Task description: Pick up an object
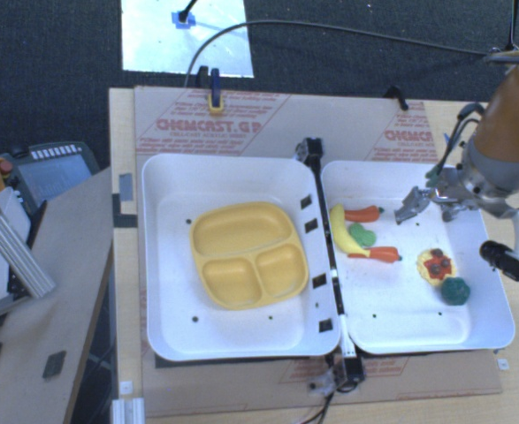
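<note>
Nothing picked up yet.
Gripper point(415, 205) poised right of centre, jaw state impossible to tell, above toy banana point(342, 233) and carrots point(362, 214).

We saw two white bins point(241, 170). In the left one lay a pale yellow tray point(246, 254). The right one held a yellow banana point(341, 232), two orange carrots point(363, 214) with a green piece point(362, 234) between them, a yellow-and-red pizza slice point(436, 266) and a dark green ball point(455, 291). The arm point(511, 122) was grey and orange.
</note>
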{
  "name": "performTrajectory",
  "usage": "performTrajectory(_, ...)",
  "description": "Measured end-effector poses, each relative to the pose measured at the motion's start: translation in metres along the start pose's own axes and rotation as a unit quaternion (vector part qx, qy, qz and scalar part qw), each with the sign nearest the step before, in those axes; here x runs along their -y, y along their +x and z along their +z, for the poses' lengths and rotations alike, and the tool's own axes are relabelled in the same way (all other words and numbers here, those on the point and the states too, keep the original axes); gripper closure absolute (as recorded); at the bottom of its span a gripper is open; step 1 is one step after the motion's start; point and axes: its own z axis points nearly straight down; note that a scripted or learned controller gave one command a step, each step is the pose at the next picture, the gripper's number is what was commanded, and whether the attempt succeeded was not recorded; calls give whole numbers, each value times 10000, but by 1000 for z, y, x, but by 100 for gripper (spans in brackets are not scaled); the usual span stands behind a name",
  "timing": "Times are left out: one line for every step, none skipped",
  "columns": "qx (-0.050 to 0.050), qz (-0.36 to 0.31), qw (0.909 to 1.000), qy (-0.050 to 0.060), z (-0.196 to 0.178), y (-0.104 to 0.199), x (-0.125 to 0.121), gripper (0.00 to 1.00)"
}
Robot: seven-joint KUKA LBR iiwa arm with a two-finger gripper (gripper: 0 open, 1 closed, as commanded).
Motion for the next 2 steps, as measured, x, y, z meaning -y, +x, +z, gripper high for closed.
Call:
performTrajectory(-4,10,10000,20,56,-1,10,0)
performTrajectory(-5,9,10000,14,108,0,10,0)
